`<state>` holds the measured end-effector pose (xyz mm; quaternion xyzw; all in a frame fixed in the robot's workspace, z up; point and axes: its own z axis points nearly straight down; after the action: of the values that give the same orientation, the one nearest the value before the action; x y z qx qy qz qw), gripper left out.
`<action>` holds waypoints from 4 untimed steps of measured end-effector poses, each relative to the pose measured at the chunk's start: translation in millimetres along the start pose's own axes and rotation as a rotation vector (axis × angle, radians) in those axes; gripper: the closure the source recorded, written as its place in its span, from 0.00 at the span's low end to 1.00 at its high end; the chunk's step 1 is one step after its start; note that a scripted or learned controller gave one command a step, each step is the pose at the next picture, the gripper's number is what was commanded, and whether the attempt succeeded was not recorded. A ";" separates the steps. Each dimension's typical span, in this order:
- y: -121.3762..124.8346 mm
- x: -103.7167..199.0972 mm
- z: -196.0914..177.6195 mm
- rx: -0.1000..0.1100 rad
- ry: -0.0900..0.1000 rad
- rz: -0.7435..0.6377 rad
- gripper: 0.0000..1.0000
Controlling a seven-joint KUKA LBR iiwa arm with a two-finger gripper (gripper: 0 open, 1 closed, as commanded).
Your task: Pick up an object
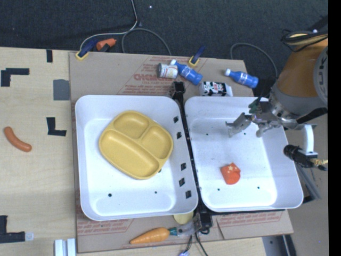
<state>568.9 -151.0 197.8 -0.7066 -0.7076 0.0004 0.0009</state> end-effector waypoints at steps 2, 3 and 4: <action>-83.0 44.5 110.5 -0.013 -0.006 0.002 0.00; -85.4 -23.7 82.5 -0.001 -0.001 0.002 0.00; -74.2 40.9 112.7 -0.005 -0.006 0.001 0.00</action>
<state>494.5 -110.2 85.2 -0.7069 -0.7073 0.0006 -0.0030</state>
